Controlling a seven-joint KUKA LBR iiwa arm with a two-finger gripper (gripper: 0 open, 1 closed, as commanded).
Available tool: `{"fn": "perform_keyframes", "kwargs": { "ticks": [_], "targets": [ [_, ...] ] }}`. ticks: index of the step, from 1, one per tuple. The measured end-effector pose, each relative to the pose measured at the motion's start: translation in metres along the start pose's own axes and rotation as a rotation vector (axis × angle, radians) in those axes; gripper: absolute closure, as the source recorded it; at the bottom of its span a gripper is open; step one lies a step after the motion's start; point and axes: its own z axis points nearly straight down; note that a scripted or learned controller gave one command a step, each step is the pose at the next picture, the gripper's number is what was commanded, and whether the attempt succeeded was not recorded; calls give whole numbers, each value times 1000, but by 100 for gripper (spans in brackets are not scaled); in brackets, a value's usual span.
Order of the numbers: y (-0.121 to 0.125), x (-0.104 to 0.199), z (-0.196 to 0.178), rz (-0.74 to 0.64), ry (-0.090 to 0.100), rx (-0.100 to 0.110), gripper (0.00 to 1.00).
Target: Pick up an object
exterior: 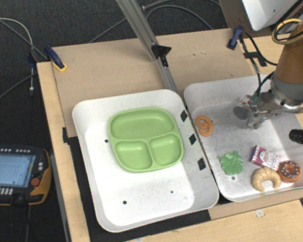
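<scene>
**Desk:** Where's the arm sitting?

**Me:** From my feed, the grey arm with the orange band [294, 65] reaches in from the right and bends down over the right-hand shallow white bin [224, 98]. Its two-finger gripper [250, 114] is low over the upper part of that bin, pointing left, above bare white floor. I cannot tell from this slant how the tool stands, and I see nothing caught in it.

**Desk:** Give me a count.

**Me:** Two bins side by side. The left-hand white bin [147, 203] holds one thing: a light green plastic plate with three compartments [145, 139], lying flat toward the bin's upper middle. The right bin holds five small things. One orange ring-shaped toy [204, 125] lies close to the bin's left wall, well left of the gripper. One green leafy plastic toy [231, 162] lies lower down, near the middle. One small pink-and-white packet [263, 157] lies to its right. Below the packet, one tan croissant-shaped toy [265, 179] sits by the bin's front rim, and one brown-frosted doughnut toy with sprinkles [289, 171] lies just beside it on the right.

**Desk:** Anything off the bench?

**Me:** One handheld control pendant with a lit screen [14, 175] lies on the dark floor at the left.
</scene>
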Motion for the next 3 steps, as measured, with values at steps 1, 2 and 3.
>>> {"fn": "perform_keyframes", "kwargs": {
  "ticks": [1,2,3],
  "targets": [
    [-3,2,-63,0,1,-1,100],
    [-5,11,-114,-2,1,-2,100],
    [-3,11,-151,-1,1,-1,100]
  ]
}}
